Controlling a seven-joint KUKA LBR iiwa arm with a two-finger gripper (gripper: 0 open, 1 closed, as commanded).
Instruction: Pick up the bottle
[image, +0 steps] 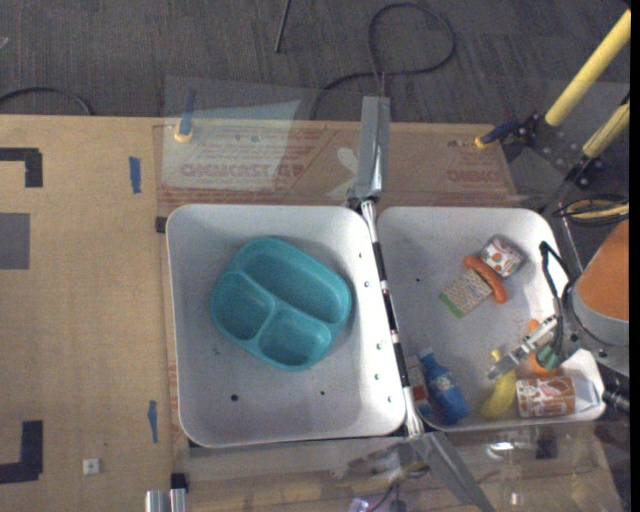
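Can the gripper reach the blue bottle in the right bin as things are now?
Probably yes: the blue bottle lies uncovered near the dividing wall, nothing on top; the yellow item lies close beside it.

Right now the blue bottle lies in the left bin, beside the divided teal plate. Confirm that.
Not quite: the bottle lies in the right bin, near its front left corner beside a yellow item. The teal plate is alone in the left bin. The camera view shows this.
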